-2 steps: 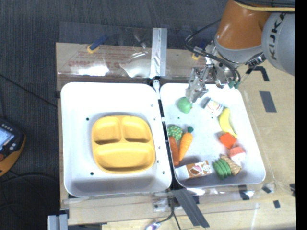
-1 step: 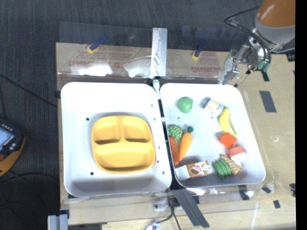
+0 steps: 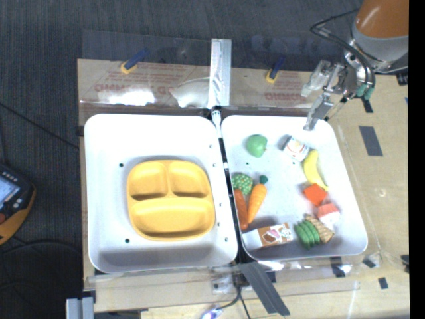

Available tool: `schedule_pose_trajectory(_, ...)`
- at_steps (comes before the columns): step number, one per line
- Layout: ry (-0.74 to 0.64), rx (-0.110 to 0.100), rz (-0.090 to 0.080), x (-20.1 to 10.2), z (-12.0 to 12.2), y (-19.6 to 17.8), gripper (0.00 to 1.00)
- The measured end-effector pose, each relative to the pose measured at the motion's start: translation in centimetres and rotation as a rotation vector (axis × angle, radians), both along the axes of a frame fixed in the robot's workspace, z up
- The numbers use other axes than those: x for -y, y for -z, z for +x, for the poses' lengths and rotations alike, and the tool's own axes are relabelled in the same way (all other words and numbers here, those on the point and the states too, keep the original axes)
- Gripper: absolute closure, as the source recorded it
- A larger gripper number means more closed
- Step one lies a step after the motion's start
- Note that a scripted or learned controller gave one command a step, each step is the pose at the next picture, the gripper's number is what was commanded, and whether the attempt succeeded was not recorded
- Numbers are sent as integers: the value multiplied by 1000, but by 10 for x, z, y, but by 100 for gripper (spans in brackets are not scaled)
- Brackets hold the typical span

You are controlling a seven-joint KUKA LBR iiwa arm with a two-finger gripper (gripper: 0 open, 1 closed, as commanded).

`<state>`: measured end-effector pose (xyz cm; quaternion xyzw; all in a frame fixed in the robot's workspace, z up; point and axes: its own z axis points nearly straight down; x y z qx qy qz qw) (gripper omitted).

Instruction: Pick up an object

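My gripper (image 3: 317, 102) hangs over the far right corner of the right bin (image 3: 345, 178), above its rim and apart from everything in it. Its fingers look open with nothing between them. The nearest toys are a small white carton (image 3: 296, 147) and a yellow banana (image 3: 313, 168), just below and left of it. Further left lies a green round fruit (image 3: 256, 144). By the bin's left wall are a carrot (image 3: 256, 199) and a green bumpy vegetable (image 3: 242, 182). A brown box (image 3: 275, 234), a green pod (image 3: 306, 232) and a red-orange piece (image 3: 315, 193) lie near the front.
The left bin (image 3: 106, 151) holds a yellow divided plate (image 3: 170, 199). A metal divider post (image 3: 220, 72) stands behind the seam between the bins. Clamps and cardboard line the back edge. The arm's orange band (image 3: 385, 5) is at top right.
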<state>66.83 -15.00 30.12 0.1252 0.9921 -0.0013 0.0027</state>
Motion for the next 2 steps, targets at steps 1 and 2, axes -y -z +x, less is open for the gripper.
schedule_pose_trajectory(1,161,-4,3,6,-49,114,0)
schedule_pose_trajectory(2,270,-1,1,39,-33,196,0)
